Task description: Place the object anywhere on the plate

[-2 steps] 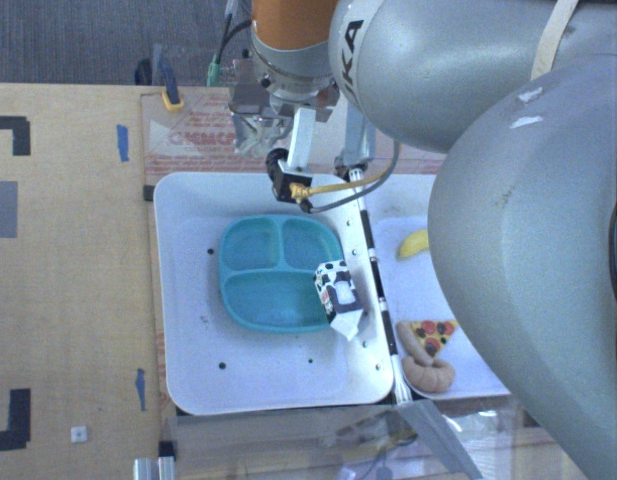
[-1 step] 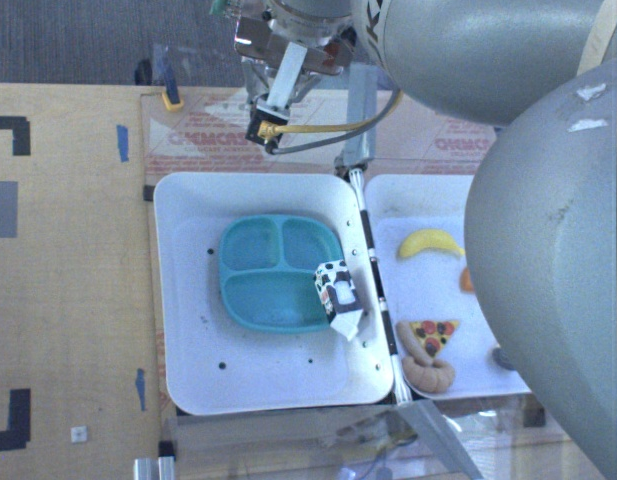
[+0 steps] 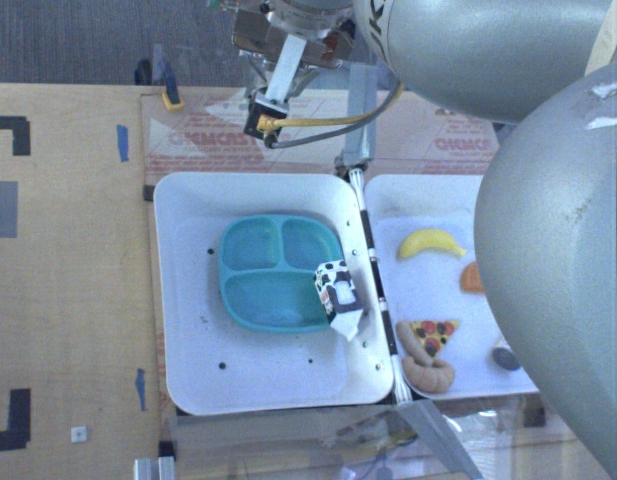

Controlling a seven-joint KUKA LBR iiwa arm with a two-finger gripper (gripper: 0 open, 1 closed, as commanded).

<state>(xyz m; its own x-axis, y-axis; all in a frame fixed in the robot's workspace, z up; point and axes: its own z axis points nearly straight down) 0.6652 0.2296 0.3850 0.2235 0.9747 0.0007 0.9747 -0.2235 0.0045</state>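
Observation:
A teal divided plate point(image 3: 273, 273) lies in the left white bin point(image 3: 188, 368). A small black-and-white cow-patterned carton point(image 3: 336, 290) rests tilted on the plate's right rim, partly over the large compartment and partly hanging toward the bin wall. My gripper point(image 3: 288, 43) is high at the top of the view, above the back edge of the left bin and well away from the plate and the carton. Nothing is visible in it.
The right bin point(image 3: 388, 218) holds a yellow banana point(image 3: 431, 242), an orange piece point(image 3: 472, 278), a pizza slice point(image 3: 433, 336), a tan bread-like toy point(image 3: 428, 373) and a small grey item point(image 3: 505, 358). The large grey arm covers the right side.

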